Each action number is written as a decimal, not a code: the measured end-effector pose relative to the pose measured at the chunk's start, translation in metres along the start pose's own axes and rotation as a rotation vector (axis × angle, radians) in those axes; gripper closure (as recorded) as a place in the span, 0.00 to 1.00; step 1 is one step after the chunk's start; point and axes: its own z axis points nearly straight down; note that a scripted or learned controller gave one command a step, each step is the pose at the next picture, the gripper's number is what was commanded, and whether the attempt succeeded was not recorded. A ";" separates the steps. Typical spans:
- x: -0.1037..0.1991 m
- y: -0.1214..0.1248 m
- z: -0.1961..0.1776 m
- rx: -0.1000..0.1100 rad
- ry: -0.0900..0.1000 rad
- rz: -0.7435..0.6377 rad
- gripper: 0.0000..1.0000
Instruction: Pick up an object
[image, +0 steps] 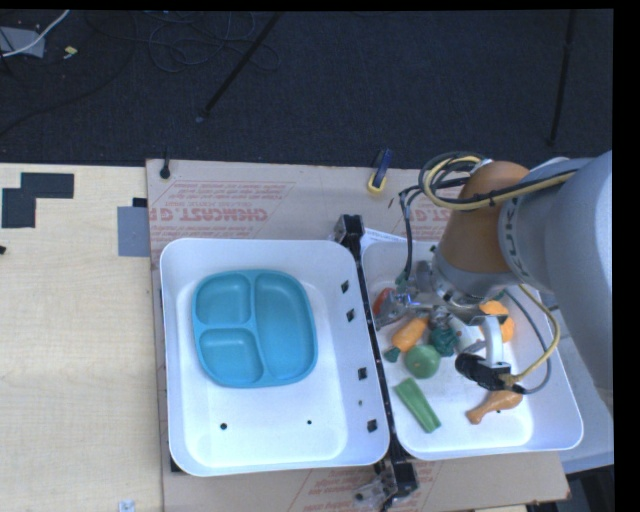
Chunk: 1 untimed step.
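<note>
The claw hangs low in the right bin, just above the round green piece with an orange piece touching it. The wrist hides whether it is apart or together. Crowded toys risk a glancing, empty grab.

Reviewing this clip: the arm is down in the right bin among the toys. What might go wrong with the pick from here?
1. The toys lie crowded under the gripper: the orange piece touches the green ball, so the fingers may knock one away or close on two.
2. Loose cables hang low by the wrist over the orange duck and could snag or drag it.
3. The green block lies near the divider, leaving little room for fingers.
</note>
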 end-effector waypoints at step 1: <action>-0.001 0.000 -0.011 0.001 0.001 0.005 1.00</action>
